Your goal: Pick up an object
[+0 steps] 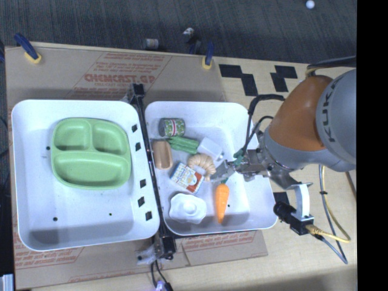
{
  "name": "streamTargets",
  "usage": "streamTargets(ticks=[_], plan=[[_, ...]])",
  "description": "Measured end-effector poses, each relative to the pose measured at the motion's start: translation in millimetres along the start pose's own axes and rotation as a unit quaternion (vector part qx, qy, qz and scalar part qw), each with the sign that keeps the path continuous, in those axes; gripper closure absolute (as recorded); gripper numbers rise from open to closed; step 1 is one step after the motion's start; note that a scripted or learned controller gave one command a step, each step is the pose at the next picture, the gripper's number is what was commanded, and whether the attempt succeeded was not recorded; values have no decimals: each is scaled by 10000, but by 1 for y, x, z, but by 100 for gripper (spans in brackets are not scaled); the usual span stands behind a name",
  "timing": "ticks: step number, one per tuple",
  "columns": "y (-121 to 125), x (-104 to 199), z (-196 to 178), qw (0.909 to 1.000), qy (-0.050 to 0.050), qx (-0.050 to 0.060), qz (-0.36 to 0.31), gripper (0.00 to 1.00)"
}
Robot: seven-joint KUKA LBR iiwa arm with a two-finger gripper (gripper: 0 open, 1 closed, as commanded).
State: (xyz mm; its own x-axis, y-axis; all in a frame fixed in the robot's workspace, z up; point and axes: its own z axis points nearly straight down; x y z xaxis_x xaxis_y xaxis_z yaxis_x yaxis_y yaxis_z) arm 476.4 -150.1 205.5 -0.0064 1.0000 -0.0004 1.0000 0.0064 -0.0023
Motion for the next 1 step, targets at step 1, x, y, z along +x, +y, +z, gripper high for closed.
streamTargets(ticks=[1], plan=[[0, 0, 0, 10000, 0, 0, 0, 0]])
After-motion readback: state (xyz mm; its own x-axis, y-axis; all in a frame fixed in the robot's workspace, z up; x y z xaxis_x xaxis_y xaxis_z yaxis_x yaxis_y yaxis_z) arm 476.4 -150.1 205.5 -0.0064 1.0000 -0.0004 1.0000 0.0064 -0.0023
